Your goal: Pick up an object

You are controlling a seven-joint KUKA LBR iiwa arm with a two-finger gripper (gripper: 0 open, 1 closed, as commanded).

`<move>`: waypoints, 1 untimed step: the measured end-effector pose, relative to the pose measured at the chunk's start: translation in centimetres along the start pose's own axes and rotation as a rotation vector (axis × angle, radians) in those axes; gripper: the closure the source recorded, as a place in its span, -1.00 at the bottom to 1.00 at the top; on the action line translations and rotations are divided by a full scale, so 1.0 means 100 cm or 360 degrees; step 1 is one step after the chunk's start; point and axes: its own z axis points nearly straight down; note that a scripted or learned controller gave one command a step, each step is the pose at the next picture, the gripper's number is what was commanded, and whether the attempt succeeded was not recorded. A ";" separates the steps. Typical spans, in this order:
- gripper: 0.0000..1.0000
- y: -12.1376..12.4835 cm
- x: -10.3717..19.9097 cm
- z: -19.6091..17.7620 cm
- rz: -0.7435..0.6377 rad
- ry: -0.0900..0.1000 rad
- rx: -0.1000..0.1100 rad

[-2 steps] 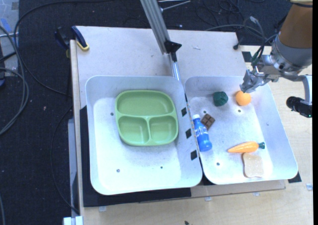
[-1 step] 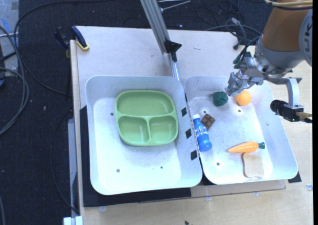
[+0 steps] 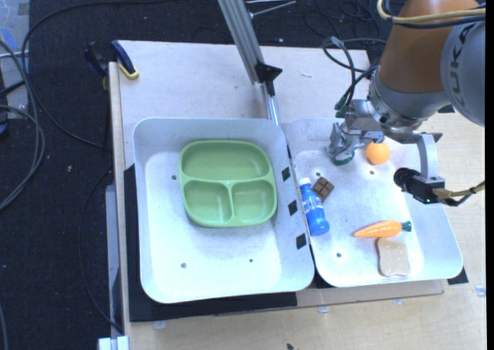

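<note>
While the gripper (image 3: 340, 154) hangs low in the right bin (image 3: 432, 263) w/ finger state unclear, the small orange ball (image 3: 377, 153) just beside it looks light, smooth & prone to roll, so pinch across its middle

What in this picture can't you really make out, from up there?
- Pincer: blurred and partly under the wrist, so its grip state is unclear in the camera view.
- Orange ball: the arm overlaps part of it.
- Small brown block: too small to identify.
- Blue bottle: label unreadable.
</note>
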 end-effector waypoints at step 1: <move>1.00 -0.019 0.048 0.018 0.0002 -0.0002 0.0002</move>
